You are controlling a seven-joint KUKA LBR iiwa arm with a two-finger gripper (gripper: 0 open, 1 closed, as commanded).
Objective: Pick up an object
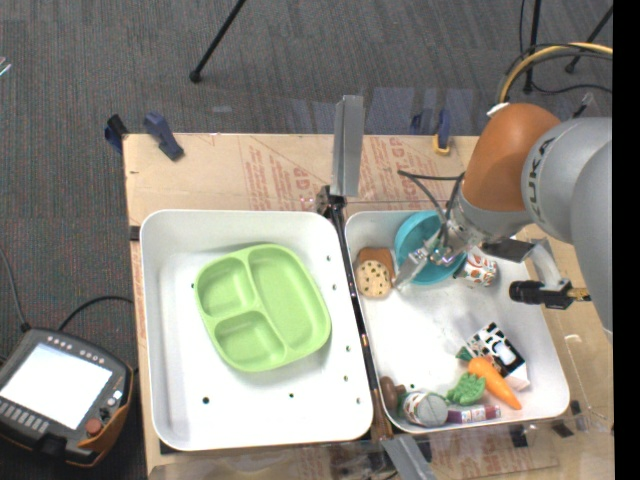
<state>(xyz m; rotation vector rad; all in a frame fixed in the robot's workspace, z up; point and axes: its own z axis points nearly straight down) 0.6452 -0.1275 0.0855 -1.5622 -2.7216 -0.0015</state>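
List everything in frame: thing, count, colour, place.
bins: 2, white, side by side on the bench
divided plate: 1, light green, left bin
bowl: 1, teal, right bin, far end, under the hand
cookie: 1, tan with dark chips, right bin, left of the bowl
small cup: 1, white with red marks, right of the bowl
carton: 1, black-and-white, right bin, near right
toy carrot: 1, orange with green top, near right corner
clamps: 2, blue, bench's far left edge
pendant: 1, grey/orange, floor at left
arm: 1, grey with orange band, from right
hand: 1, metal, over the bowl
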